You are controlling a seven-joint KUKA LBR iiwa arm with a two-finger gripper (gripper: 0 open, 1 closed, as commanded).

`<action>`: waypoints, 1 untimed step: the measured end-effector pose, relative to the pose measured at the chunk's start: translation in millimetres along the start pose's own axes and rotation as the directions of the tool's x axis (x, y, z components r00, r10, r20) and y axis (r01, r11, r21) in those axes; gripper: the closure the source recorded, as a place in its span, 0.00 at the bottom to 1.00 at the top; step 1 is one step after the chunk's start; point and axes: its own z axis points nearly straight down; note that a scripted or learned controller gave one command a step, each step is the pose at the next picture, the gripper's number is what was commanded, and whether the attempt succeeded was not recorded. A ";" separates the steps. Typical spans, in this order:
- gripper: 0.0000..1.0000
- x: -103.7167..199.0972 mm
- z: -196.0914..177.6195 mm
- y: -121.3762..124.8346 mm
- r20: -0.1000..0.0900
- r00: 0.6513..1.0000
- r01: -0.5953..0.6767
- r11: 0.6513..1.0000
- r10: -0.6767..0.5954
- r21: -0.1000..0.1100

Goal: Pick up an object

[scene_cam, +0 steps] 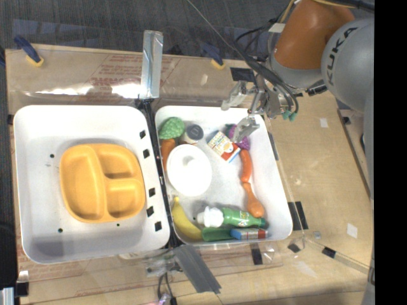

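Observation:
My gripper [242,112] hangs over the far right corner of the right bin [280,189], open, with nothing between its fingers. One finger [234,98] is over the bin's far rim and the other finger [250,125] sits just above a purple toy [243,138]. Next to that toy lies a small printed carton [222,145]. Further left are a green leafy toy [171,128], a small dark round piece [194,133] and a white bowl [189,168].
An orange sausage-shaped toy [246,168] runs down the bin's right side. A banana [181,222], a green bottle [236,218] and markers [248,234] lie along the near wall. A yellow divided plate [102,182] sits in the left bin [32,132].

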 end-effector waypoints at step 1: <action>0.00 27.7 118.1 -29.4 0.010 0.996 -0.091 0.996 0.091 0.000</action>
